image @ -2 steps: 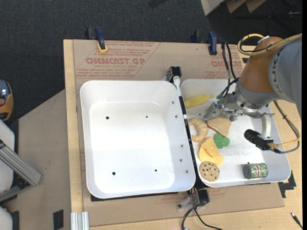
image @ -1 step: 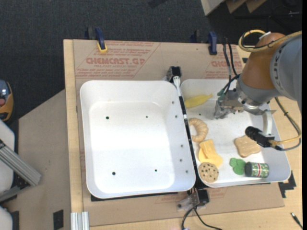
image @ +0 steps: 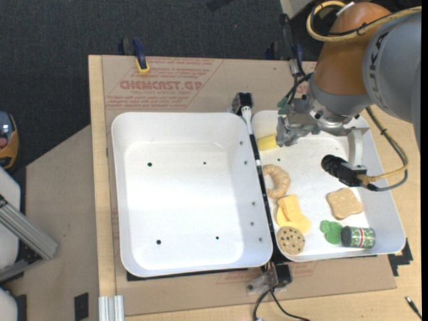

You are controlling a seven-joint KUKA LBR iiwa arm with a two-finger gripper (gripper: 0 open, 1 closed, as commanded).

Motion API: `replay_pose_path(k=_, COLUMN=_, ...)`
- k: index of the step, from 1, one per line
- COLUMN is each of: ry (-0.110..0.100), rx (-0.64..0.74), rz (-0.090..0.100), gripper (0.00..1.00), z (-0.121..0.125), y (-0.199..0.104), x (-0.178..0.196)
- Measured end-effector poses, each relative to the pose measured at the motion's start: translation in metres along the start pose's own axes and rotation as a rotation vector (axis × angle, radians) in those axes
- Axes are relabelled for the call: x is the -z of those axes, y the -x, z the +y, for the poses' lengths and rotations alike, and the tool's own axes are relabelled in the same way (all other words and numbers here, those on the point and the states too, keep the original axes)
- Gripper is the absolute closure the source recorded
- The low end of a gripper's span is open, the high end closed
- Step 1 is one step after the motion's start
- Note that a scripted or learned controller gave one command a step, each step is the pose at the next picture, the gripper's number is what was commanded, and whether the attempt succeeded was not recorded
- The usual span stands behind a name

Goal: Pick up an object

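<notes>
Overhead view of a brown tabletop (image: 167, 79) carrying two shallow white bins side by side. The robot arm (image: 394, 59) reaches in from the right and bends down over the far corner of the right bin (image: 309, 194). Its gripper (image: 286, 138) hangs low there, just beside a small yellow block (image: 267, 143) that lies against the wall shared with the left bin (image: 180, 199). Whether the gripper is open or closed cannot be told from this angle, and nothing can be seen held in it.

The block is the nearest thing, so it is the likely target. Being tucked against the wall may leave little room on that side. The other toy foods lie further toward the front: a pastry (image: 277, 179), a cheese wedge (image: 293, 212), a cookie (image: 290, 239), toast (image: 344, 203) and a can (image: 358, 237) on its side. All are well apart from the gripper.
</notes>
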State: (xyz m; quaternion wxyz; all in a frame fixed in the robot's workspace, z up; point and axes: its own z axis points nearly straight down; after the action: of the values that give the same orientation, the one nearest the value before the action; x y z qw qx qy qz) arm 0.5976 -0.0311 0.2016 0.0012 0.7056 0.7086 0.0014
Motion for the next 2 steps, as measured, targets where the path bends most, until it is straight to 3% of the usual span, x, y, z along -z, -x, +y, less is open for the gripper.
replay_pose_path(k=1, ry=-0.003, rx=-0.003, rz=0.000, gripper=0.00, z=0.000, y=0.003, x=-0.004)
replay_pose_path(k=2, ry=0.003, rx=-0.002, rz=-0.001, gripper=0.00, z=0.041, y=-0.035, x=0.076)
